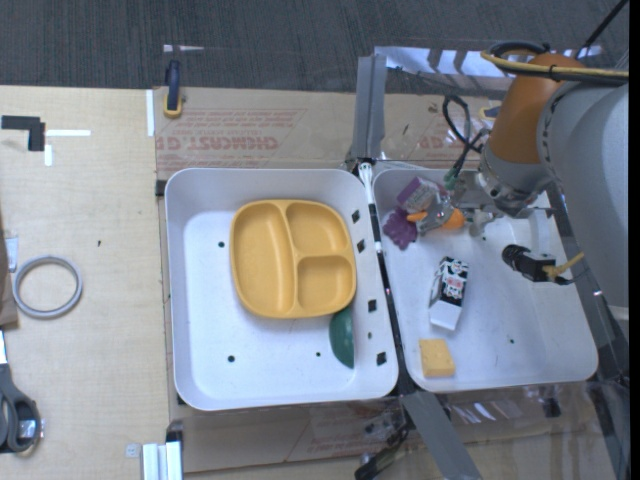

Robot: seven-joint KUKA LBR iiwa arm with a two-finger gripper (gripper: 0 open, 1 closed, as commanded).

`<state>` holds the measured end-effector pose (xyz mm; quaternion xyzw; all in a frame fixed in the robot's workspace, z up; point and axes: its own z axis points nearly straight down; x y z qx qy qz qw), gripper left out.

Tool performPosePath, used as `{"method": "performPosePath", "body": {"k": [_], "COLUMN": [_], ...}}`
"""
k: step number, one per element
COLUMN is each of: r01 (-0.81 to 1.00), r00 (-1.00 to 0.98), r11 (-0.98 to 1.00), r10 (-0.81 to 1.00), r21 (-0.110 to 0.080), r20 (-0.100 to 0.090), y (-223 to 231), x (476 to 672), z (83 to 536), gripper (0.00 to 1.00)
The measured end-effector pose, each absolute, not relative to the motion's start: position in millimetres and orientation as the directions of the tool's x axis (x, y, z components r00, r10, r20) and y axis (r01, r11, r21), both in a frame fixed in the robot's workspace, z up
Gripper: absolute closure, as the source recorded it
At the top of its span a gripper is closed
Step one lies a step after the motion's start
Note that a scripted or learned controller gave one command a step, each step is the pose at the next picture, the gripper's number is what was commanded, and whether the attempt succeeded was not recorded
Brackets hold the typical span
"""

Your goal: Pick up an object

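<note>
My gripper (436, 216) is low over the far left part of the right bin (500, 363). It sits right at a crumpled purple object (403, 218), with a small orange object (456, 220) just to its right. The wrist hides where the gripper meets these two things. Nearer the middle of the same bin lies a small black and white carton (450, 290). A yellow sponge block (436, 358) rests near that bin's front edge.
The left bin (195, 298) holds a yellow divided plate (292, 258) and a dark green object (342, 338) at the plate's front right corner. A raised divider (378, 268) separates the two bins. On the bench at the left lie a tape ring (45, 286) and scissors (15, 418).
</note>
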<state>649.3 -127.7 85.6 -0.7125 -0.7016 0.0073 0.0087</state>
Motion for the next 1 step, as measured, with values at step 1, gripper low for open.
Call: {"method": "performPosePath", "body": {"k": [1], "r01": [0.985], "r00": [-0.172], "r11": [0.172], "r10": [0.985], "r21": [-0.007], "r20": [0.002], "y": [-147.1], "x": [579.8], "z": [87.5], "gripper": [0.00]}}
